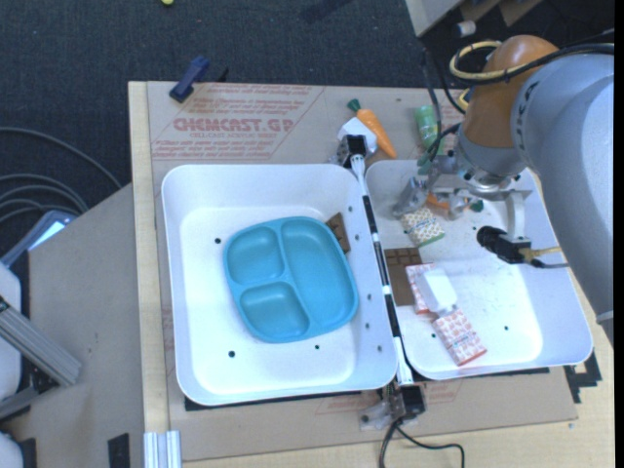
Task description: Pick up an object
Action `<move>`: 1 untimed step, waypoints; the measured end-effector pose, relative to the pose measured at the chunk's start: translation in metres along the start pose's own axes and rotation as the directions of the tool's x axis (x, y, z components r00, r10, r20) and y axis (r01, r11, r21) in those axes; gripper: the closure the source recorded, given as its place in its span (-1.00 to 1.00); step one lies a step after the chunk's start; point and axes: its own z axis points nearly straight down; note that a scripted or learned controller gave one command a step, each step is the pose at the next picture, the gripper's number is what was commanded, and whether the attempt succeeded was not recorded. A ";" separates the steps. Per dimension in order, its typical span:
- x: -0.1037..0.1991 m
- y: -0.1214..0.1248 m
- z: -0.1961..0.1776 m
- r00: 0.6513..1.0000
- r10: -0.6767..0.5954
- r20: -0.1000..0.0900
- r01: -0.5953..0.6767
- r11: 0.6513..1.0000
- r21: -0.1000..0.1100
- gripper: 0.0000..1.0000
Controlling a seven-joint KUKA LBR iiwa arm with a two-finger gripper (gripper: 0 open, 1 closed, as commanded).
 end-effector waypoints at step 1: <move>-0.033 0.000 0.001 1.000 -0.001 -0.002 0.001 1.000 -0.001 -1.00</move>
